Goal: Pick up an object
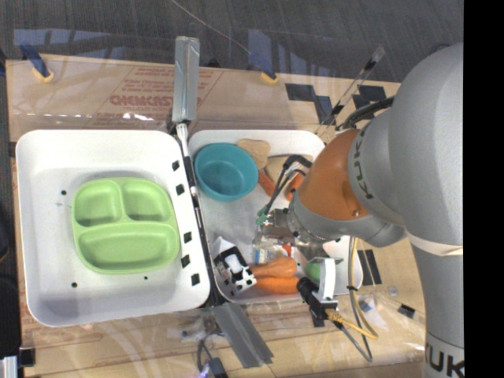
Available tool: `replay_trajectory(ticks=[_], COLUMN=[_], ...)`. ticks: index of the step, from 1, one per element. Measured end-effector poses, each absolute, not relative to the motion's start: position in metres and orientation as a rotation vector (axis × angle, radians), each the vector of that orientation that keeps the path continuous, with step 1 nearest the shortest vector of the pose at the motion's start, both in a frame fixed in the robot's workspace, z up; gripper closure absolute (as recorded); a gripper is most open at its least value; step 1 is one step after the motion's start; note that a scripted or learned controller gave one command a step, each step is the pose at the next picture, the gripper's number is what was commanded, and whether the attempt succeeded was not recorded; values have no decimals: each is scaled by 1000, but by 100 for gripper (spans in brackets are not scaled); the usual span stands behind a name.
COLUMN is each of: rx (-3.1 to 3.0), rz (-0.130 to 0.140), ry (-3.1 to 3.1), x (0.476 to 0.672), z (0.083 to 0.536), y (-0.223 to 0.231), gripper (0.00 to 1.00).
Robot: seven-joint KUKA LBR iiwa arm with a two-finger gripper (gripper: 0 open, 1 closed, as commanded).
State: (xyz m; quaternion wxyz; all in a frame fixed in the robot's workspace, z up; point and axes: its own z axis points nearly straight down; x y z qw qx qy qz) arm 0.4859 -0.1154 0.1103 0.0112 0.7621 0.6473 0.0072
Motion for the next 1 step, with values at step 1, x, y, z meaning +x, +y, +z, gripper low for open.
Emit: replay_trajectory(ticks=[1], rx=[2077], rz=[19], ry=[2334], x=[484], z=[101], y=[-170], gripper=[100])
